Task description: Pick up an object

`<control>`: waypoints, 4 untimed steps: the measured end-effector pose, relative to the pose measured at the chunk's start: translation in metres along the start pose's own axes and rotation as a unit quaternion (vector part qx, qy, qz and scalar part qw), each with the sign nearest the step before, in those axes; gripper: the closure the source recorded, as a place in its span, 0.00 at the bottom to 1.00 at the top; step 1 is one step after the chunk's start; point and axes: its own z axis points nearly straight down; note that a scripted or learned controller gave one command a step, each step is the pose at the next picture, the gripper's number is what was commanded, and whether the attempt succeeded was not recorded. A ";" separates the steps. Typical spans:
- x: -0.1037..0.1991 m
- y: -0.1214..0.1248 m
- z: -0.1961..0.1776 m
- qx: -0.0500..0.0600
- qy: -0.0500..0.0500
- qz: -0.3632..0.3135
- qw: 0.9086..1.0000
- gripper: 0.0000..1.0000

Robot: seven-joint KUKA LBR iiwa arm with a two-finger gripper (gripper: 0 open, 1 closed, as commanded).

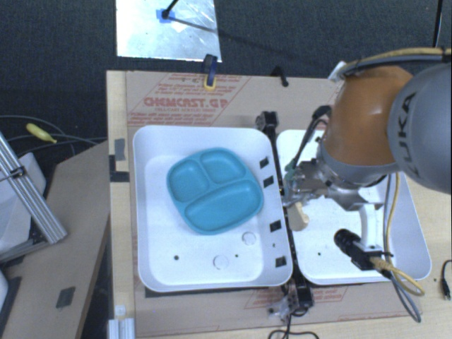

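Over the right bin (417, 249), the claw (298, 207) is hovering at its nine-o'clock edge (grip state unclear); a blue plate (214, 189) is lying in the left bin (152, 189).

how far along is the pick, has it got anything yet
Done: the arm has reached over the right bin, its gripper low near the divider. In hand: a small beige thing sits at the gripper's tip, but whether it is gripped cannot be told. Left: a clear lift. The blue plate lies untouched in the left bin.
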 end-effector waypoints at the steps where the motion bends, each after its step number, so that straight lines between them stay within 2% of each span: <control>1: -0.013 -0.009 0.009 -0.002 -0.001 0.004 1.000 1.00; 2: 0.001 0.000 -0.015 -0.003 0.000 0.001 1.000 1.00; 3: -0.013 -0.008 -0.092 -0.007 0.000 0.002 1.000 1.00; 4: 0.022 -0.009 -0.140 -0.005 0.000 0.000 1.000 1.00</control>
